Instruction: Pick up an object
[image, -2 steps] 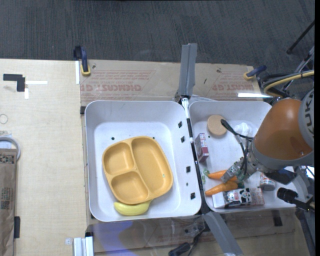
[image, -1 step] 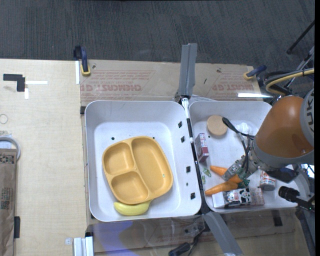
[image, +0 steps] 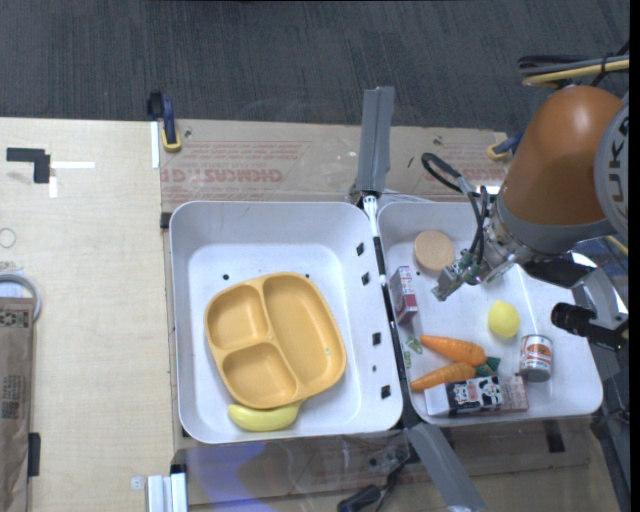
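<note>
right bin (image: 590, 395), contents: round tan disc (image: 434, 250) at the back left; small red-and-white carton (image: 403, 295) against the left wall; lemon (image: 503, 319) toward the right; two carrots (image: 452, 349), one above the other, at the middle front; small tin can (image: 536, 357) at the right front; flat black-and-white printed box (image: 478, 395) along the front wall.

gripper (image: 452, 281): hangs over the middle of the right bin, tip pointing toward the left and front. it sits just in front and to the right of the tan disc, to the right of the carton, left of the lemon, and behind the carrots. nothing is seen between its parts; whether it is released or clenched cannot be told at this size.

arm (image: 560, 160): enters from the right, orange band bulking above the bin's back right corner, wrist slanting down and leftward to the gripper.

left bin (image: 190, 300), contents: yellow three-compartment plate (image: 275, 340) at the centre; banana (image: 262, 416) at the front, touching the plate's front edge.

table (image: 80, 330): light wood, carrying both bins side by side.
</note>
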